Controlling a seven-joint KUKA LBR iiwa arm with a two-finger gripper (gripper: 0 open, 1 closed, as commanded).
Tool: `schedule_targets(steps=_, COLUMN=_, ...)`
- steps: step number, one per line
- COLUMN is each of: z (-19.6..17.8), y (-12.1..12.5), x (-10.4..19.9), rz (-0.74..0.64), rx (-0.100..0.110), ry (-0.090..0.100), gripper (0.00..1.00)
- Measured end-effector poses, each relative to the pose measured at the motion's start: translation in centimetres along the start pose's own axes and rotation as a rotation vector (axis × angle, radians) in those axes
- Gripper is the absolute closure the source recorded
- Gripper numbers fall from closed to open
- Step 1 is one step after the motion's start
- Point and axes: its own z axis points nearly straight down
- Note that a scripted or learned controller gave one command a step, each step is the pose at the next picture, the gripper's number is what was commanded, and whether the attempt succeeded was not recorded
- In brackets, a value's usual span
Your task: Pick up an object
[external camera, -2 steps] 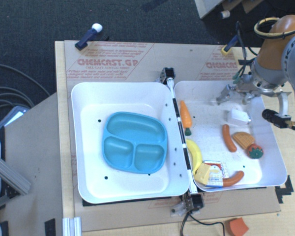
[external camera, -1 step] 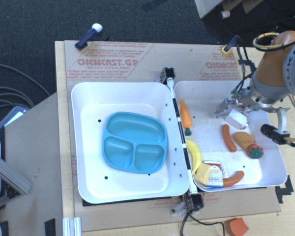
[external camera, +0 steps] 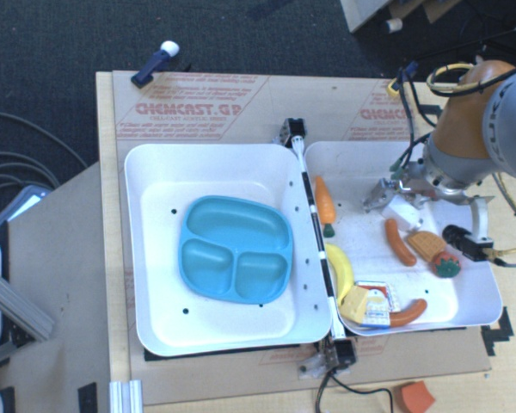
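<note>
A slanted overhead view of a plywood worktop (external camera: 241, 101) carrying two shallow white plastic bins side by side. The left bin (external camera: 146, 231) holds a blue three-compartment plastic plate (external camera: 236, 249). The right bin (external camera: 473, 304), in the right half of the frame, holds toy food: an orange carrot (external camera: 325, 202) along its left wall, a yellow banana (external camera: 341, 270) below that, a small printed carton (external camera: 372, 304) and a red sausage (external camera: 404, 312) near the bottom edge, and a second red sausage (external camera: 401, 243) near the centre beside a tan waffle-like piece (external camera: 427, 245). The grey and orange robot arm (external camera: 477, 132) enters from the upper right; its metal end effector (external camera: 389, 194) hangs low in the upper part of the right bin, and whether it is open or closed cannot be told. The nearest item appears to be the central sausage, just below and slightly right of the end effector, with its long axis running from upper left to lower right
</note>
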Motion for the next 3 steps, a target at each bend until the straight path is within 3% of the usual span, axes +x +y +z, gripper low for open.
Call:
schedule_targets(steps=1, z=0.0, y=4.9, x=2.1, rz=0.0, rx=-0.003, ry=-0.001, gripper=0.0)
schedule_targets(steps=2, z=0.0, y=-2.6, x=2.2, rz=0.002, rx=0.0, ry=0.0, gripper=0.0)
schedule_targets(steps=3, z=-1.0, y=-2.6, x=2.2, rz=0.002, rx=-0.002, ry=0.0, gripper=1.0)
